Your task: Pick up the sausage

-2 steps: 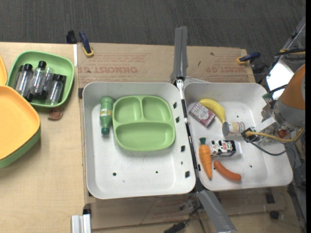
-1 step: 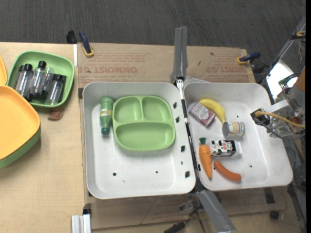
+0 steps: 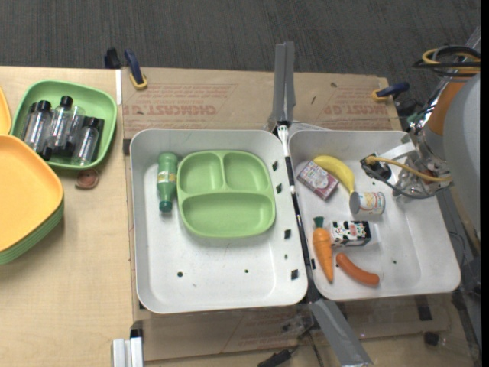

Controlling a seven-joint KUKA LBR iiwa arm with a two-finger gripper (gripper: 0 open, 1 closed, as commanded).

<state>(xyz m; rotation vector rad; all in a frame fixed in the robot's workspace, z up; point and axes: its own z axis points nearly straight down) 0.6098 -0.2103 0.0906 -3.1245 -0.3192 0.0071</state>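
Sausage (image 3: 357,269) lies exposed beside carrot (image 3: 324,252); arm (image 3: 467,144) cut off at right, grip unreadable.

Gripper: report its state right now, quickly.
Gripper: open or shut cannot be told; it is over the right side of the right bin, apart from the sausage.

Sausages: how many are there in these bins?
1. The sausage lies near the front edge of the right bin, just right of the carrot; none seems hidden.
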